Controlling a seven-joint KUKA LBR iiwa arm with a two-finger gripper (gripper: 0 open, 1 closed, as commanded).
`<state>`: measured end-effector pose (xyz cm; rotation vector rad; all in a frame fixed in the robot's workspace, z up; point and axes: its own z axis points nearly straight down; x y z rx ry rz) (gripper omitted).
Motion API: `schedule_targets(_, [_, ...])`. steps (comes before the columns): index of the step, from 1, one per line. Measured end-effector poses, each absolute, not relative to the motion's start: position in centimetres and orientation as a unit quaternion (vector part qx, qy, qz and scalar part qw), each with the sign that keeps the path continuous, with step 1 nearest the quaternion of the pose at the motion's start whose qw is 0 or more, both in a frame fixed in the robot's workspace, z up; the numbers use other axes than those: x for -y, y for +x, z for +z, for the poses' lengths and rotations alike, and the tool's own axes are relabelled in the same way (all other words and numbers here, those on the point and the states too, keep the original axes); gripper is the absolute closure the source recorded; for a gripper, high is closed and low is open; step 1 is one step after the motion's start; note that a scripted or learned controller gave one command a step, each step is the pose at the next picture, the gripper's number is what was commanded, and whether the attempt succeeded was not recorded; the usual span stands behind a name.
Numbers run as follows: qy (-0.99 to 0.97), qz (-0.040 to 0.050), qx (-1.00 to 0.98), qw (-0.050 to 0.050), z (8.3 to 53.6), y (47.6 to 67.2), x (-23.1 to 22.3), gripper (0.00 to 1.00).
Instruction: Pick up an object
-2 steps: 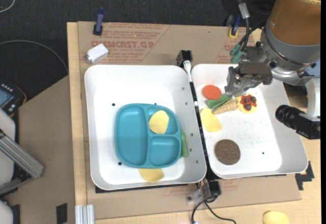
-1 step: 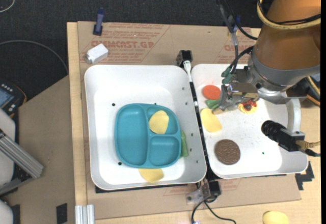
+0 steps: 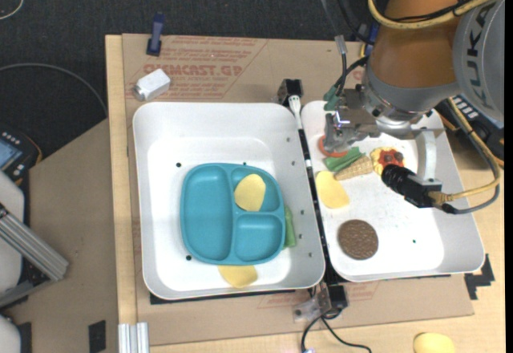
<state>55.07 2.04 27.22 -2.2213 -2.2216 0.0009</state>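
Gripper [image 3: 343,128] hangs over the right bin [image 3: 449,251] near a green pod [image 3: 343,160]; grip state unclear.

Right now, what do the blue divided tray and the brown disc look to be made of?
Blue divided tray: likely moulded plastic, smooth and even in colour, with rounded compartment walls. Brown disc: matte and slightly speckled, perhaps a foam or rubber toy cookie; the view leaves it open.

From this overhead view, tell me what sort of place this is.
Probably a robotics lab's pick-and-place test bench, not a kitchen: a grey and orange arm reaches over two white bins holding toy food and a teal divided plate, on a cardboard-covered bench with loose cables.
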Motion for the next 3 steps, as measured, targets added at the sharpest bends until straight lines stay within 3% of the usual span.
schedule_targets(1, [-0.706, -0.0023, 0.708, -0.001, 33.5, 51.5, -4.8, 1.00])
schedule_targets(3, [-0.707, -0.0022, 0.707, -0.002, 35.2, 51.7, -4.6, 1.00])
